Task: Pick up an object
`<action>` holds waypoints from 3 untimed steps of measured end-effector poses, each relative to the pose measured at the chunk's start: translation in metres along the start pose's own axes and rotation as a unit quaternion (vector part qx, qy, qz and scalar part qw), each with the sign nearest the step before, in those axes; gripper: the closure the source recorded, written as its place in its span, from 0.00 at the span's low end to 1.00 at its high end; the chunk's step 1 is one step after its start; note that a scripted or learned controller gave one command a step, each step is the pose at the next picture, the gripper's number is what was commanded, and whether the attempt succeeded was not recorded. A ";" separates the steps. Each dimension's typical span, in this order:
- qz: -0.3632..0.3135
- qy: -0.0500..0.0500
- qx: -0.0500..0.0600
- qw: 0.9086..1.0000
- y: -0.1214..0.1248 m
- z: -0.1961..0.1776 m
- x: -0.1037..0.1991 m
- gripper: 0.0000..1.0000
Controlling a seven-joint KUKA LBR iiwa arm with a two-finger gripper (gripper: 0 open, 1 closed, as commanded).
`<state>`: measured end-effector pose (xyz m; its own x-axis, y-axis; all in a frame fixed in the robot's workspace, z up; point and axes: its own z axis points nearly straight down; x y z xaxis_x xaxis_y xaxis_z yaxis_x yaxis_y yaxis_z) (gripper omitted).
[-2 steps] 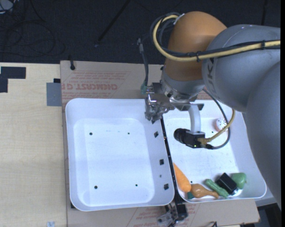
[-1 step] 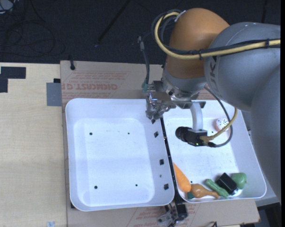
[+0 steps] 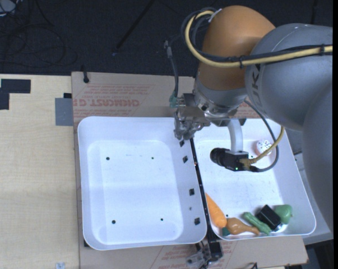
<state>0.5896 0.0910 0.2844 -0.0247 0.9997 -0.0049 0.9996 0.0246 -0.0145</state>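
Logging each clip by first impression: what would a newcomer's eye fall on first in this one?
The big grey arm with its orange band fills the upper right, its gripper hanging over the rim where the two white bins meet. Next comes the small heap of toys in the right bin's near corner: an orange carrot, green pieces and a black block. A small white object lies apart, farther back.

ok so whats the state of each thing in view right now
gripper: up at the far end of the divider between the bins, nothing visibly held
left bin: flat on the bench
right bin: holds the loose objects
orange carrot-like piece: lying against the divider
green pieces: piled in the near corner with a black block
white die: resting near the arm
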 end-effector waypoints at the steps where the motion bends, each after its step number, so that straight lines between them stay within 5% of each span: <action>1: 0.012 0.002 -0.003 1.000 -0.008 0.037 0.027 1.00; 2: 0.013 0.001 -0.004 1.000 0.037 0.086 0.010 1.00; 3: 0.013 0.002 -0.005 1.000 0.037 0.072 0.010 1.00</action>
<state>0.6250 0.1013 0.2116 0.0005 1.0000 -0.0019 1.0000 -0.0005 -0.0046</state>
